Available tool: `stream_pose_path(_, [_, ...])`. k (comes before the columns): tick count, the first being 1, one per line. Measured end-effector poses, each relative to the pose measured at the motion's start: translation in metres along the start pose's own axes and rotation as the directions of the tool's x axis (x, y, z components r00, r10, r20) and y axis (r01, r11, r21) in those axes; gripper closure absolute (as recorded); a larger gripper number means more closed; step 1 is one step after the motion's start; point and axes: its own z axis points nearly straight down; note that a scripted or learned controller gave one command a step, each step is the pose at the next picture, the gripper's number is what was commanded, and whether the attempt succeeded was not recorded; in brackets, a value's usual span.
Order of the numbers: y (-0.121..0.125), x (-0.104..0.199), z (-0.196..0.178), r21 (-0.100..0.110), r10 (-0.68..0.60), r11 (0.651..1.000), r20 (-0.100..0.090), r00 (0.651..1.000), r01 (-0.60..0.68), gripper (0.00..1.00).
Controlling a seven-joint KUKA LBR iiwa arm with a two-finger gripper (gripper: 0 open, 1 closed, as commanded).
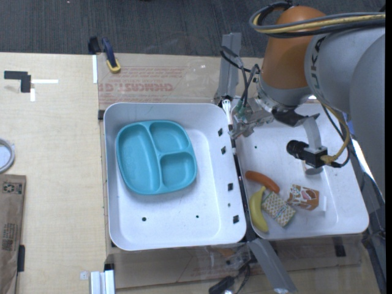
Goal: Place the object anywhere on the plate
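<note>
This is a robotics lab: a grey-and-orange industrial arm (318, 48) trailing cables reaches over two white bins (113, 182) fixed to a plywood bench (49, 139) marked with tape, dark carpet (153, 11) at the far side.

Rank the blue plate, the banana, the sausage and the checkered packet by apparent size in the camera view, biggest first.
1. blue plate
2. banana
3 and 4. sausage and checkered packet look about alike; no firm order.
</note>
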Motion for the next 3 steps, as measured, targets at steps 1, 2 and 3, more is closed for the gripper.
stream_pose_path(1, [-0.019, 0.069, -0.044, -0.014, -0.270, 0.963, 0.002, 0.963, 0.270, 1.00])
stream_pose_path(2, [-0.059, 0.138, -0.098, -0.014, -0.460, 0.888, 0.006, 0.888, 0.461, 1.00])
stream_pose_path(3, [-0.093, 0.143, -0.010, -0.012, -0.380, 0.925, 0.003, 0.925, 0.380, 1.00])
